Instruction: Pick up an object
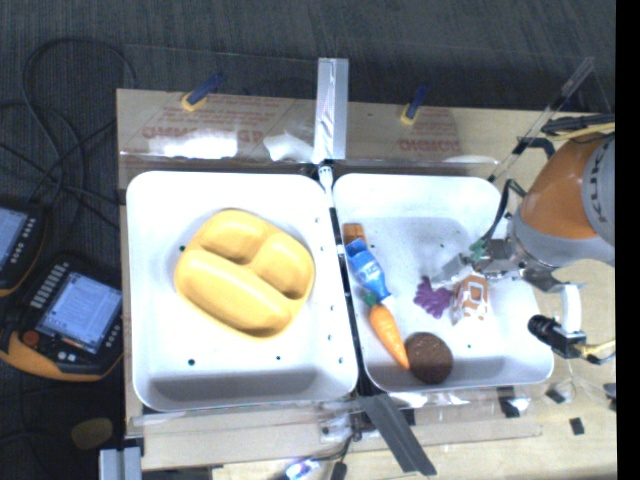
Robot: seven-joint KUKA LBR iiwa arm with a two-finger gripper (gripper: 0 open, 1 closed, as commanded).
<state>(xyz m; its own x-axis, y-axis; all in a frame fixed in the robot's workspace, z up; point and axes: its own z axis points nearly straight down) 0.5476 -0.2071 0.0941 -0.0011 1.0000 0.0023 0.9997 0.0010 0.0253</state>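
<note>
The right bin [420, 203] holds a blue bottle [363, 268] with an orange cap along its left wall. A carrot [388, 334] lies below the bottle, and a brown round object [428, 356] sits at the carrot's tip. A small purple grape bunch [433, 296] lies in the middle. Just right of the bunch is a small orange-and-white box [472, 299]. My gripper [474, 262] hangs low over the right part of this bin, just above the box and up-right of the grapes. The box looks separate from the gripper. A large yellow bread-like object [243, 271] lies in the left bin [160, 368].
The arm's orange band [560, 206] and grey wrist overhang the right bin's right wall. A black-and-white part [560, 328] sticks out at the bin's lower right corner. A metal divider post [331, 108] stands behind the bins. Handheld devices [70, 313] and cables lie on the floor at left.
</note>
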